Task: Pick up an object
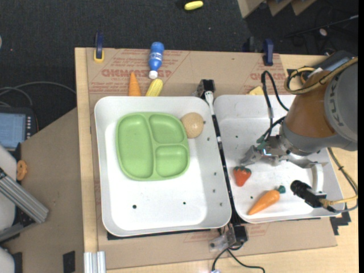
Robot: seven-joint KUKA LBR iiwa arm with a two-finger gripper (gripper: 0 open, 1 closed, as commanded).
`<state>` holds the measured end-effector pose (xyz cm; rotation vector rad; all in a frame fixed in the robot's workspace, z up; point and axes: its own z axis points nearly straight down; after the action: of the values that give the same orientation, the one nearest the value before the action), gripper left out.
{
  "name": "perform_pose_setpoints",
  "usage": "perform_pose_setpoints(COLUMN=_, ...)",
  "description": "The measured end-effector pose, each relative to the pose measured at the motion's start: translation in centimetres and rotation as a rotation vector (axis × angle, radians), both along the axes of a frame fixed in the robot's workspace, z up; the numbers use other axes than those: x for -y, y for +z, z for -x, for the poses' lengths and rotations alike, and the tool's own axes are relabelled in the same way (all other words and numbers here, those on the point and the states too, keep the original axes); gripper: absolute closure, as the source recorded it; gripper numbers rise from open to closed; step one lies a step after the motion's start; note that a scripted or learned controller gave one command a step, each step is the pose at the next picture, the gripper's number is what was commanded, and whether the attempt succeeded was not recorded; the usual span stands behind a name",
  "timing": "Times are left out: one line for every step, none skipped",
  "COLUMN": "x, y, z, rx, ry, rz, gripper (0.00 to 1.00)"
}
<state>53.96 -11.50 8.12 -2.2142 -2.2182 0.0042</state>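
Observation:
My gripper (255, 154) hangs low over the left part of the right bin (239, 110), with the grey arm and its orange band (310, 115) reaching in from the right. A small red strawberry-like toy (242, 176) lies on the bin floor just below and left of the gripper tip, apart from it. An orange carrot (264, 201) with a green end lies near the bin's front edge. Nothing shows as held.
The left bin (153, 209) holds a green divided plate (152, 145) and a tan ball (193, 124) at its back right. Behind it on the bench lie a blue-white bottle (155, 58), an orange cone (133, 86) and a yellow corn piece (154, 87). A black part (306, 193) juts over the right bin's front right.

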Motion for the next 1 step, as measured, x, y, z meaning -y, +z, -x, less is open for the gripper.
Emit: perform_pose_setpoints(x=-2.48, y=0.32, z=-0.24, rx=0.004, ry=0.001, rz=0.0, gripper=0.0)
